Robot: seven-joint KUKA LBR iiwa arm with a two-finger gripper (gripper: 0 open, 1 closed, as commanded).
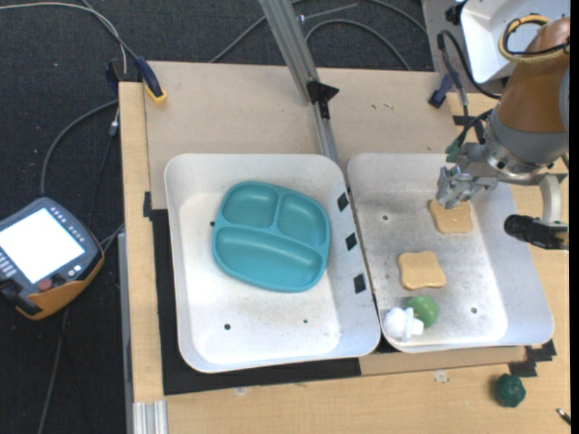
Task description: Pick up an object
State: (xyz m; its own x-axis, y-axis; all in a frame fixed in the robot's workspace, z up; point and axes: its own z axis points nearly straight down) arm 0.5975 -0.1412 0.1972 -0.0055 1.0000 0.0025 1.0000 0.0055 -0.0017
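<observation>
A dark carpet strewn with cables surrounds the wooden desk (pixel 235 107), which carries two shallow white bins side by side. The right bin (pixel 507 319) is where the arm works: its pincer (pixel 455 191) hangs low over the far part of that bin, directly above a tan toast-like slice (pixel 452 218), whose far edge lies right under the tips. Whether the pincer is released or clenched I cannot tell from here; nothing visibly sits between its tips.

The slice lies flat, roughly square, with no marked long axis, so to my eye the coming move is a straight drop rather than a sideways reach. A second tan slice (pixel 422 270) lies nearer the viewer and slightly left of the pincer, and beyond it a green and white lump (pixel 412 316) rests near the bin's front edge. Well off to the pincer's left, the other bin (pixel 194 333) holds a teal divided plate (pixel 270 236).
</observation>
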